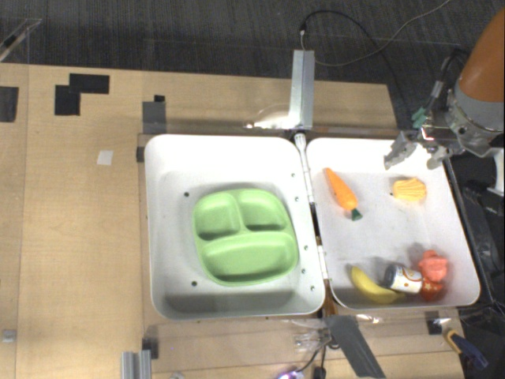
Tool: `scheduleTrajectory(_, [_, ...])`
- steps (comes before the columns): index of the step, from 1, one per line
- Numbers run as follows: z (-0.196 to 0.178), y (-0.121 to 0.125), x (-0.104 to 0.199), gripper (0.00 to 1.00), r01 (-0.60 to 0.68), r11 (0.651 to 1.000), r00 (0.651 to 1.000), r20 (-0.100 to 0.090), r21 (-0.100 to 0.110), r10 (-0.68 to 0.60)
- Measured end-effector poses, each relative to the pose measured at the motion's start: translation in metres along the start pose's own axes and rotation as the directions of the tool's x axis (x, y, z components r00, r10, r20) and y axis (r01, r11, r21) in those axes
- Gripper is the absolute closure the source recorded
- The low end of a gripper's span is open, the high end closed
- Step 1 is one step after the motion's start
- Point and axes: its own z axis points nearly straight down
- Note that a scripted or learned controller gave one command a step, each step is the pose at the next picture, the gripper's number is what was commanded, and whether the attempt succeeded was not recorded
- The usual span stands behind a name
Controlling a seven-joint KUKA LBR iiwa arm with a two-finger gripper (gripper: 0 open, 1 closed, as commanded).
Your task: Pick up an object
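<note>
The pincer point(416, 155) hung spread and empty above the yellow toy point(409, 189), which lay near the right bin's wall point(461, 227), so a descent there risked striking it.

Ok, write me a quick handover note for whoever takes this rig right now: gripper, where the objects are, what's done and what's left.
Gripper: open, holding nothing, above the far right corner of the right bin, just behind the yellow toy.
Right bin also holds the carrot at its far left, and along the near edge the banana, a small bottle-like item and a red toy.
Left bin holds the green divided plate.
Done: nothing picked yet.
Left: descend, close on one object and lift; the yellow toy looks closest.
</note>
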Motion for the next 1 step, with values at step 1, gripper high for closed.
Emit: scheduleTrajectory(1, [0.1117, 0.0261, 0.0374, 0.0, 0.068, 0.998, 0.998, 0.0, 0.0, -0.068])
